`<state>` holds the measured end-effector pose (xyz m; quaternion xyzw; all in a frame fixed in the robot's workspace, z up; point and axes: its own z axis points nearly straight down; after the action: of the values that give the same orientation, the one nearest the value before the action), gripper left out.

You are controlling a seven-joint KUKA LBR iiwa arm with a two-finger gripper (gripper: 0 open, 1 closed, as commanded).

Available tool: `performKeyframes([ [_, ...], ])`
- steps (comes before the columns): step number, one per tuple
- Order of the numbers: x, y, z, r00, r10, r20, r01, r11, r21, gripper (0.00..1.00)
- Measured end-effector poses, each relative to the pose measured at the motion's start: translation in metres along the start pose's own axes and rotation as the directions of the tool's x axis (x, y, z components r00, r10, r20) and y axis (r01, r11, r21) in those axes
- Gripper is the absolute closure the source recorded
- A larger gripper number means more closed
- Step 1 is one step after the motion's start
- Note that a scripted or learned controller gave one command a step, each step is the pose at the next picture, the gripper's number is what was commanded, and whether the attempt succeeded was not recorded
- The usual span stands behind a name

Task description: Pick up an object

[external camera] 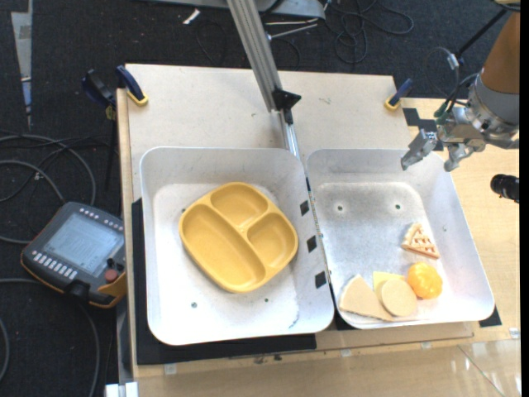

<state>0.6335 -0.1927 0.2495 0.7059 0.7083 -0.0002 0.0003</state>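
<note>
My gripper (433,155) hangs open above the far right edge of the right bin (364,201), with nothing between its fingers. Well below it in that bin lie a small triangular waffle-like piece (420,241), an orange round fruit (425,280), and pale tan flat pieces (382,296) near the front wall. The left bin (165,222) holds a yellow divided plate (238,235).
A slanted metal pole (258,44) rises from between the bins at the back. Blue-and-yellow clamps (131,87) (397,95) sit at the board's far corners. A teach pendant (76,253) lies on the floor at left.
</note>
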Motion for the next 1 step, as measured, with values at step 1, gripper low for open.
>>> performKeyframes([
  [1, 0.0, 0.0, 0.0, 1.0, 0.0, 0.0, 0.0, 1.0, 0.0, 0.0],
])
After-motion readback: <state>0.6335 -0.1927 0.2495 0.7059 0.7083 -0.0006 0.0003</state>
